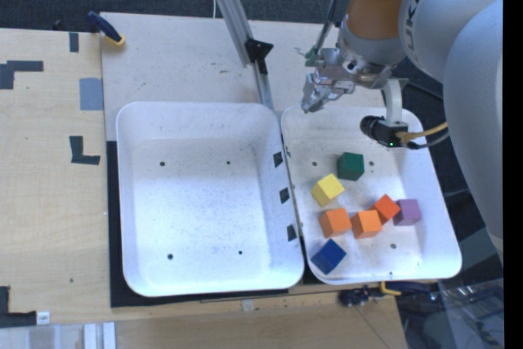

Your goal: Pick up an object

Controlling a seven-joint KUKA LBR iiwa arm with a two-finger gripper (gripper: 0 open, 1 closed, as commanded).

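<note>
The arm (pixel 441 4) is filling the upper right of the frame, grey with its orange band, reaching in over the bench (pixel 49 176). Two white bins are sitting side by side: the left bin (pixel 131 127) is taking up the centre, and the right bin (pixel 433 200) is lying at lower right. The gripper (pixel 315 100) is hanging above the top left corner of the right bin, tips pointing down with nothing between them; whether the jaws are spread or pressed together I cannot tell.

The blocks are lying in the right bin, lower than the gripper and apart from it: green block (pixel 350 166) uppermost, yellow block (pixel 328 190) just beside it, blue block (pixel 328 256) lowest. Orange and purple ones are crowding together at right. They are probably light, stiff and smooth-faced. The green one is standing freest, so pinching its two opposite flat sides looks simplest.
</note>
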